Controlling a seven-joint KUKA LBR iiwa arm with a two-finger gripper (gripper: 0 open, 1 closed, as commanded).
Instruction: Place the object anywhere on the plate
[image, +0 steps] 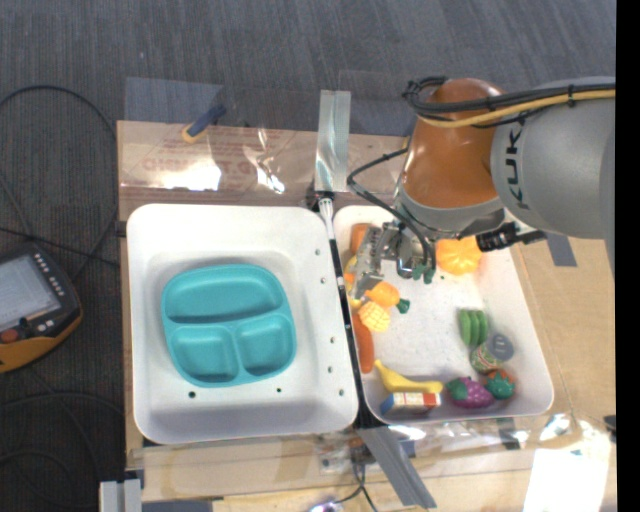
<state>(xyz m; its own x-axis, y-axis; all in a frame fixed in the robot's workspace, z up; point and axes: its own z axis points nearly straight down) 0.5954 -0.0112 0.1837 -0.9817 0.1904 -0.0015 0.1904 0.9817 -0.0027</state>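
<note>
1. From where I stand, the grey arm with its orange band (450, 150) reaches in from the right and hangs over the upper left part of the right bin (520, 300)
2. The gripper (385, 258) points down near that bin's left wall; I cannot tell from here how it is set, as the metal parts blur together against the toys below
3. Just under the gripper lie a small orange toy with a green tip (384, 295) and a yellow corn piece (374, 317), touching each other; nothing can be seen clamped by the tool
4. An orange carrot-like piece (364, 350) lies along the left wall of the right bin, below the corn
5. A round orange fruit (459, 256) sits at the upper middle of the right bin, just beside the arm's wrist
6. Along the lower right side sit a green pepper (473, 326), a small tin (494, 350), a purple bunch of grapes (470, 392), a banana (405, 379) and a small red and white packet (410, 402)
7. The teal plate (230, 322), split into three compartments, rests in the middle of the left bin (150, 400), well apart from the gripper
8. A handheld control unit (30, 295) lies on the floor at the far left
</note>
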